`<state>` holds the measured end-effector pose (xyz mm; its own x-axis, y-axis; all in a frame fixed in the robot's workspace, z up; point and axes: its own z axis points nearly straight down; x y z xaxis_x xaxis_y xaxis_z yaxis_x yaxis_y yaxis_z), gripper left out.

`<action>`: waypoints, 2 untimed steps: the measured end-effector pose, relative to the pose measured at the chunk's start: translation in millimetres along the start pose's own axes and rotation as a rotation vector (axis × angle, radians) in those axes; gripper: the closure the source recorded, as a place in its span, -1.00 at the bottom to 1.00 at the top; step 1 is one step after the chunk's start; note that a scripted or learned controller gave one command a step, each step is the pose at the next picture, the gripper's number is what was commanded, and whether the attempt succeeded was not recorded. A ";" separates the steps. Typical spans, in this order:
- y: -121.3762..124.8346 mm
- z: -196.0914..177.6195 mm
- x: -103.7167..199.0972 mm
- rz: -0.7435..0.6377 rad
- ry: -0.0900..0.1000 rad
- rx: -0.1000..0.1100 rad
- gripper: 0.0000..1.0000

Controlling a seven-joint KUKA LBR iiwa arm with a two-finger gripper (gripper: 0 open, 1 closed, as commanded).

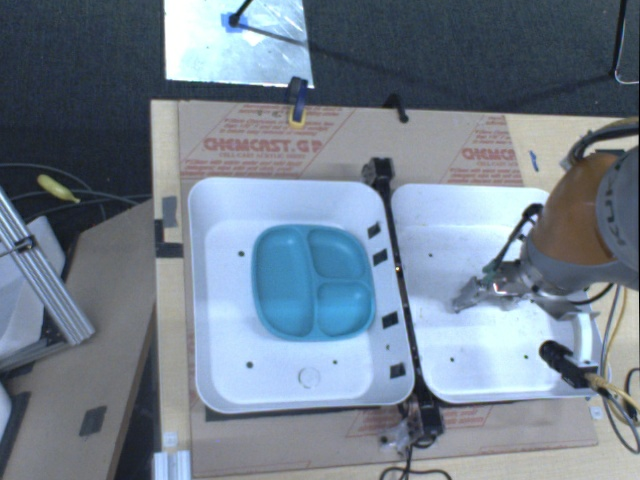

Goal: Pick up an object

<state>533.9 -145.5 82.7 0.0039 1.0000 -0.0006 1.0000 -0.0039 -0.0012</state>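
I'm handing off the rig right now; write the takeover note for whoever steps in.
Gripper: low inside the right white bin, near its middle left; nothing seen between its fingers.
Objects: the blue three-compartment plastic plate lies flat in the left white bin, with a small clear disc in front of it.
Done: nothing picked yet.
Left: move over to the left bin, grasp an object, lift it.

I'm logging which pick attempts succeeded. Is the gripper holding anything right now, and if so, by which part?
Nothing is visibly held. The gripper is over the right bin, with no object between its fingers. The blue plate lies untouched in the left bin.
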 end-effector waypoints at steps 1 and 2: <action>-30.0 -1.4 -42.4 -0.001 0.000 0.000 -1.00; 41.8 -2.4 55.9 -0.017 0.003 -0.009 -1.00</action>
<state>575.9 -89.8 85.0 -0.0134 0.9999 0.0019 0.9999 0.0134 0.0075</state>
